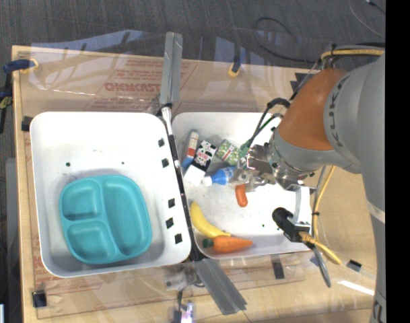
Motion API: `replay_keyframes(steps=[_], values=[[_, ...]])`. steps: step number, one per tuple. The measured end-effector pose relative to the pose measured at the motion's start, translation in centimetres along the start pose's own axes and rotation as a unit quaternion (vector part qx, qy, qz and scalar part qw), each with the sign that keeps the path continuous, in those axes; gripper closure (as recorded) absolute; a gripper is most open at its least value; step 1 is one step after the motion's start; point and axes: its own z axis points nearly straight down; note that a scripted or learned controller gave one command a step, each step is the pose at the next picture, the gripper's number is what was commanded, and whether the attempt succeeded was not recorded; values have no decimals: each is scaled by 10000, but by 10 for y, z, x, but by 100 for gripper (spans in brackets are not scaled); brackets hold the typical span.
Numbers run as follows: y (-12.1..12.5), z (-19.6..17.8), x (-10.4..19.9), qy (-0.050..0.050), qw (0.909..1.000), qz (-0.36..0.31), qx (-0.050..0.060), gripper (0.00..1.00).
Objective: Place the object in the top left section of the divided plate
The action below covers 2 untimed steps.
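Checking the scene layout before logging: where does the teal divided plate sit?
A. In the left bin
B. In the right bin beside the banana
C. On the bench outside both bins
A: the teal divided plate lies flat in the left bin, while the banana lies in the right bin.

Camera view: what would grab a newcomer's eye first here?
The teal divided plate lying in the left bin stands out most. Next is the big grey and orange arm reaching over the right bin, its claw just above a small orange object. A banana and carrot lie near the front wall.
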Motion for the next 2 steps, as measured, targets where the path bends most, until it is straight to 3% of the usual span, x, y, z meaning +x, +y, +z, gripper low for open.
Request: replay_keyframes(steps=[1, 2], values=[[5, -22, 82, 3, 9996, 269, 5, 100], [23, -43, 168, 3, 10000, -2, 6, 100]])
